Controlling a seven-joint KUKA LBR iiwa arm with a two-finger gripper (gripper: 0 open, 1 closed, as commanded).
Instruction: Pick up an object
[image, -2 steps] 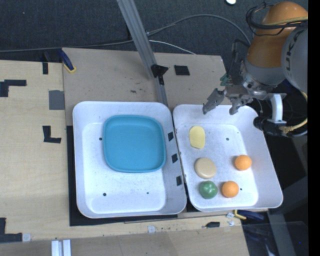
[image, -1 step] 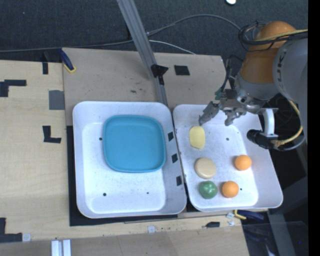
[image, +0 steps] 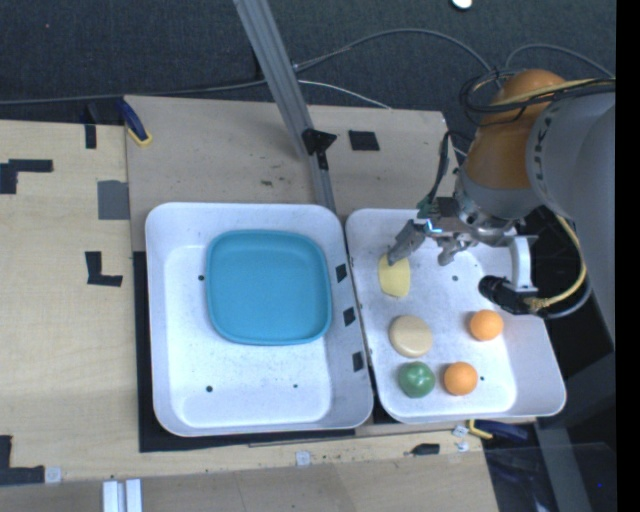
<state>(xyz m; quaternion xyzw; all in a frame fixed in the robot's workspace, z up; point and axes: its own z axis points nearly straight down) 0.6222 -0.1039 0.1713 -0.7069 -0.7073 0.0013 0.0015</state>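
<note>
The right bin (image: 520, 395) holds a yellow piece (image: 395, 279), a beige round piece (image: 410, 335), a green ball (image: 416, 379) and two orange balls (image: 485, 326) (image: 460, 379). My gripper (image: 427, 248) hangs over the bin's upper left part with its fingers spread apart. The left finger (image: 405, 244) ends just above the yellow piece, the right finger (image: 450, 250) stands off to its right. Nothing sits between them.
The left bin (image: 170, 330) holds a blue square plate (image: 268, 286). A grey metal pole (image: 290, 100) slants down to the gap between the bins. Cables (image: 545, 295) loop at the arm's right side.
</note>
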